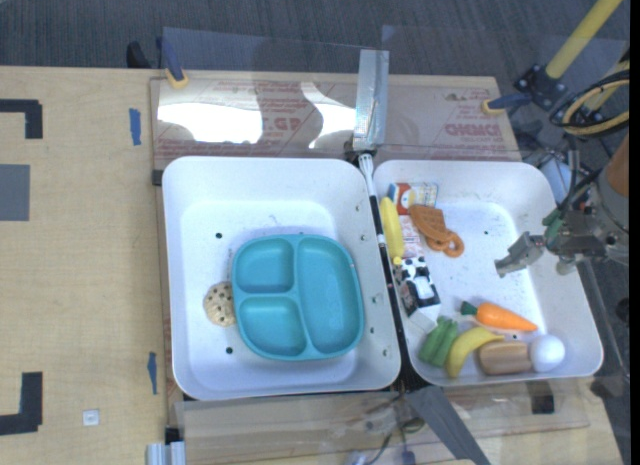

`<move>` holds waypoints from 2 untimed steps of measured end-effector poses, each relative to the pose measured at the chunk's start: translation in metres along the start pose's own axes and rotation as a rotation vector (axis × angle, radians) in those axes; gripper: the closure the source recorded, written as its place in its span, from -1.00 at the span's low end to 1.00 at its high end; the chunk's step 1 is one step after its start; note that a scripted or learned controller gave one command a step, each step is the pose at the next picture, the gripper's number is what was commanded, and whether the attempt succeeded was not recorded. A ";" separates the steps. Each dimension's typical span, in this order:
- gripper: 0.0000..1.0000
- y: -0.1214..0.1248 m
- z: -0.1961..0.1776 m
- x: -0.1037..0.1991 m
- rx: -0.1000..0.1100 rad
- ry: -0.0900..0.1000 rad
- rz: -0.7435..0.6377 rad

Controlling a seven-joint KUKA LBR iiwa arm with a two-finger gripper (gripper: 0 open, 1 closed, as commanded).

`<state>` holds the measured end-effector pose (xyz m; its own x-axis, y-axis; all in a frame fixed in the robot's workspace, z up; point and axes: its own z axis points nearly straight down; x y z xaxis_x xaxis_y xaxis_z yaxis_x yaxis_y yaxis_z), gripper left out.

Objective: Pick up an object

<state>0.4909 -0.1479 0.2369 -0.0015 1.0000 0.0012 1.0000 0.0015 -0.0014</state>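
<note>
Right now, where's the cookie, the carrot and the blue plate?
cookie (219,303), camera view, middle of its top.
carrot (503,319), camera view, orange body.
blue plate (262,267), camera view, floor of its upper left compartment.

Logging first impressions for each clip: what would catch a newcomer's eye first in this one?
The teal divided tray dominates, lying in the left bin with a cookie tucked against its left edge. Next comes the bright clutter in the right bin: a carrot, a banana and a white egg crowd its near corner. The gripper hangs over that bin's right side, above bare floor.
</note>
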 end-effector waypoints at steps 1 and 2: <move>-1.00 -0.015 0.102 -0.033 0.009 0.001 0.045; -1.00 -0.012 0.137 -0.021 0.001 0.001 -0.108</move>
<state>0.4790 -0.1689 0.1002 -0.1093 0.9940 0.0021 0.9940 0.1093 -0.0024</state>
